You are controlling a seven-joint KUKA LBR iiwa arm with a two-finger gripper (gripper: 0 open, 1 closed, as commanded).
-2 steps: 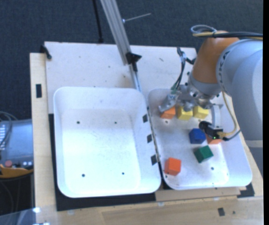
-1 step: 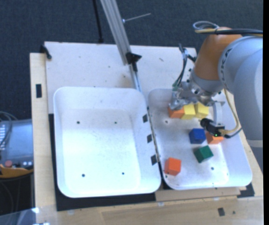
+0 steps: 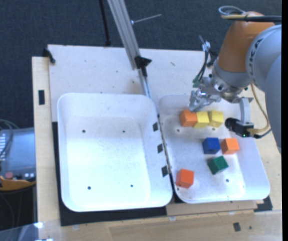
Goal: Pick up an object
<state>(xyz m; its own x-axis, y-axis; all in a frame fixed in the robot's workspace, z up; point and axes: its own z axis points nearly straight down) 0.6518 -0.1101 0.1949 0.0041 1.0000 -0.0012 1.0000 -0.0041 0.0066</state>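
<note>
The end effector (image 3: 200, 102), its grip state impossible to tell, hovers just above the yellow block (image 3: 202, 118), whose row runs left-right, upper right of frame

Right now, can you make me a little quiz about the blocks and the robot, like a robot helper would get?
1. True or false: all the blocks lie in the right bin.
2. How many orange blocks are there?
3. Which block sits closest to the gripper? A) green block B) yellow block C) blue block

Key:
1. True; the left bin holds none.
2. Three: one beside the yellow block, one beside the blue block, one near the bin's front left corner.
3. B.
</note>
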